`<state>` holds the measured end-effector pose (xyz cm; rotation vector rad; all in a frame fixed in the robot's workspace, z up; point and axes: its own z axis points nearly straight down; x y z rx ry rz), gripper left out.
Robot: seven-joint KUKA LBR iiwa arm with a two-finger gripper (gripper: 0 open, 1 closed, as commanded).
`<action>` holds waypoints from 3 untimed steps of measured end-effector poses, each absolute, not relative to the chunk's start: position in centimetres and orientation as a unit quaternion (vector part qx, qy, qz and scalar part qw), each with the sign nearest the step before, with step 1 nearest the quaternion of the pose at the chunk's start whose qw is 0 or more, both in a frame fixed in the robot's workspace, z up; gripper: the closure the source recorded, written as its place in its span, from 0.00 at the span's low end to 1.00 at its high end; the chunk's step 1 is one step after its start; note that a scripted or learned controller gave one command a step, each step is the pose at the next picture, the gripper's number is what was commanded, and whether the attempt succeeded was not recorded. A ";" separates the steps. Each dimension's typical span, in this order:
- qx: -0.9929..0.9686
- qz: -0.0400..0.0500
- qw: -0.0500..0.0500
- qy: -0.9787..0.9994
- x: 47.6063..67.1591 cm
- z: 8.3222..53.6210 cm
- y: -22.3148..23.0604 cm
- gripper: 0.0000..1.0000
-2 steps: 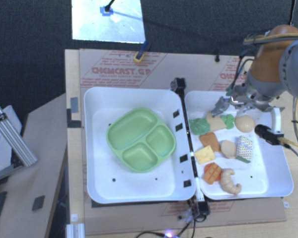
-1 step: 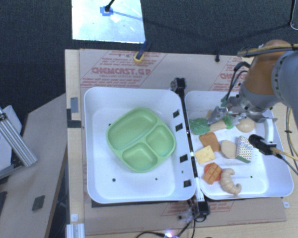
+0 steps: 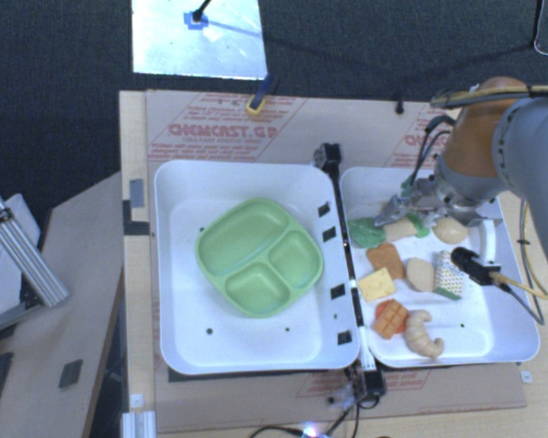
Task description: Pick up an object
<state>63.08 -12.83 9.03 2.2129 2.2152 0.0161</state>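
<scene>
Likely target was the green toy piece (image 3: 365, 234), lying flat in the right bin (image 3: 514, 343) close to the wall it shares with the left bin (image 3: 175, 336). Nothing was visibly held. The gripper (image 3: 393, 215) hung just up and right of the green toy piece, very near or touching it; contact was unclear, and whether it was spread or pressed together could not be told at this angle. The main risk was crowding. A pale tan piece (image 3: 403, 230) sat right beside the green toy piece on its right, directly under the tool, so a close could catch both, or only the tan one. The green toy piece looked low and flat, so it would probably slide toward the wall rather than lift. An orange-brown piece (image 3: 385, 259) lay just below and right of it and a yellow square (image 3: 377, 285) further below, both near enough to get nudged. A pale round piece (image 3: 450, 231) sat well to its right, under the wrist. The green divided plate (image 3: 258, 255) was off to its left in the other bin, out of the way.
</scene>
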 end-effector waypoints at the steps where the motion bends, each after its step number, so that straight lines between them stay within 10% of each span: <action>1: 0.706 0.006 0.008 0.708 63.2 10.3 -12.9 1.00; 3: 0.706 0.001 0.001 0.708 62.4 21.8 -13.4 1.00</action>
